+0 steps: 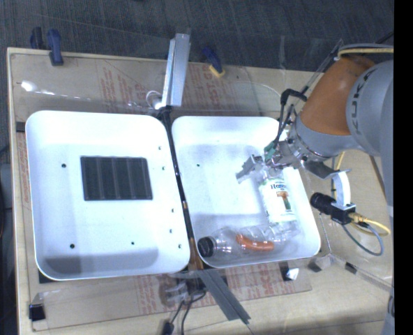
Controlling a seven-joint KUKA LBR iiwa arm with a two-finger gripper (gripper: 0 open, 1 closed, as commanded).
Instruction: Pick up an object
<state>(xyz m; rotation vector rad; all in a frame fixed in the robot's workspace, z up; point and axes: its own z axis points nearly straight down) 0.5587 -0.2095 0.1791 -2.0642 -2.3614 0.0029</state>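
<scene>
The counter (88, 295) carries two shallow white bins side by side, their inner rims touching along a dark seam down the middle. Two blue clamps (44, 42) grip the counter's far left edge and a third blue clamp (213, 60) sits on the far edge above the seam, next to a grey metal bar (176, 68) that rises from where the bins meet.

The left bin (46, 250) holds one thing, a flat dark ribbed panel (116, 178), lying left of centre. Bare white floor runs all round it, most of it toward the near rim.

The right bin (199, 135) has its far left half bare, so there is free floor from the seam up to the arm's reach. Its load is packed into the near right corner: one white bottle (279, 201) with an orange mark on its label, lying along the right wall, and one clear plastic bottle (245, 241) with a black cap, lying along the near wall with something orange inside it. The two bottles touch at the corner.

The pincer (254, 167) hangs over the right bin just above the white bottle's far end; whether it is wide or narrow I cannot tell, and nothing shows held in it. The grey arm with its orange band (335, 100) crosses the right rim.
</scene>
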